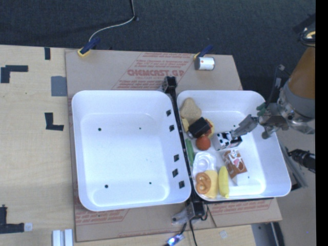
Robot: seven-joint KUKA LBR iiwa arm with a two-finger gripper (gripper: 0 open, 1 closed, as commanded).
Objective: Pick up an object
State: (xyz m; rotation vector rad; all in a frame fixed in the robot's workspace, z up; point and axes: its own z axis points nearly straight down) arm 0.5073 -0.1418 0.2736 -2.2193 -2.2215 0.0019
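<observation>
The likeliest target is the small black-and-white toy (222,139) lying in the right bin (256,99), a little left of the bin's middle. The claw (237,132) sits right at the toy's upper right edge, reaching in from the right on the grey arm (287,114). Whether it is open, closed or gripping cannot be told from this angle; nothing is clearly seen between its tips.

The main risk is crowding. The toy lies close beside a red ball (204,142) on its left, and a brown packet (236,165) sits just near of it. A black block (200,126) and a tan piece (190,108) lie farther left along the dividing wall, with a white lidded cup (203,163), a pretzel-like ring (206,183) and a yellow banana-shaped piece (224,181) at the near end. A closing claw that is slightly off could pinch only the toy's edge and flick it aside, nudge the ball, or catch the packet's corner along with it.

The toy looks small and rounded, so a shallow hold may slip on lifting. The left bin (82,137) lies well apart on the desk (31,101).
</observation>
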